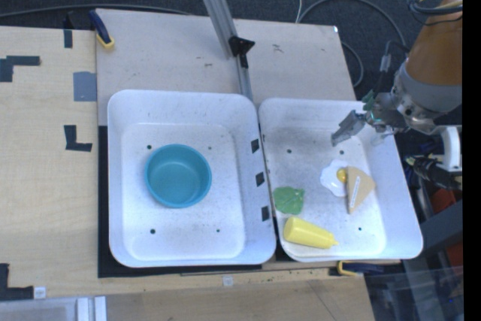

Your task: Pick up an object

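Camera view, left to right: round blue plastic bowl (pixel 178 175) sits upright in left shallow white bin (pixel 128 109). Right shallow white bin (pixel 301 113) holds a small green leafy piece (pixel 288 200), a yellow tapered block (pixel 307 234) near the front rim, a white fried-egg toy (pixel 335 178), and a tan wedge (pixel 358 189) touching the egg. Grey two-finger gripper (pixel 347 130) hovers over the right bin's back-right area, apart from every item, holding nothing. Finger spacing: cannot tell.

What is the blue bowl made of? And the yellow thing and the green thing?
Blue bowl: probably plastic, one even colour with a soft sheen. Yellow thing: likely smooth plastic or rubber, like toy food. Green thing: maybe soft plastic with wavy edges; too small to be sure.
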